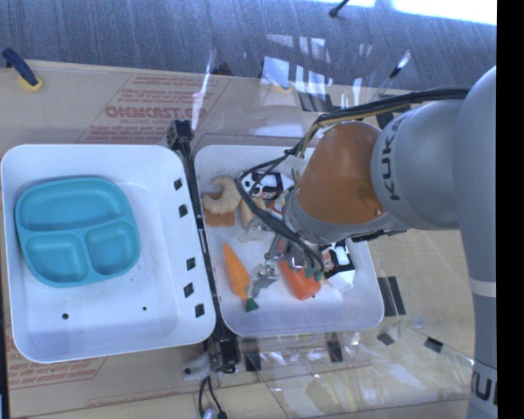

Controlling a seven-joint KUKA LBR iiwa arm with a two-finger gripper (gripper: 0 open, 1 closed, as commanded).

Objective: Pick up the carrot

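1. Cardboard-covered bench (96, 103), red print on it, ribbed grey backdrop behind; two shallow white bins side by side.
2. Nearest: front rim of right bin (297, 328), clear plastic sheeting just below it.
3. In right bin, near front-left: carrot (237, 273), orange, lying on bin floor w/ green tip toward front, just beside left wall.
4. Right next to carrot: gripper (264, 279), low over bin floor, metal fingers pointing down-left; tips close to carrot but nothing seen between them. Spread or pinched: can't tell.
5. Just right of gripper: second orange-red item (299, 284), partly under wrist.
6. Further back in same bin: tan bread-like piece (220, 201) by left wall; black-and-white item (264, 184) behind wrist.
7. Left bin (35, 339): blue 3-compartment tray (74, 227), toward back-left.
8. Arm's orange band (341, 177) & grey link above right bin, coming in from right.
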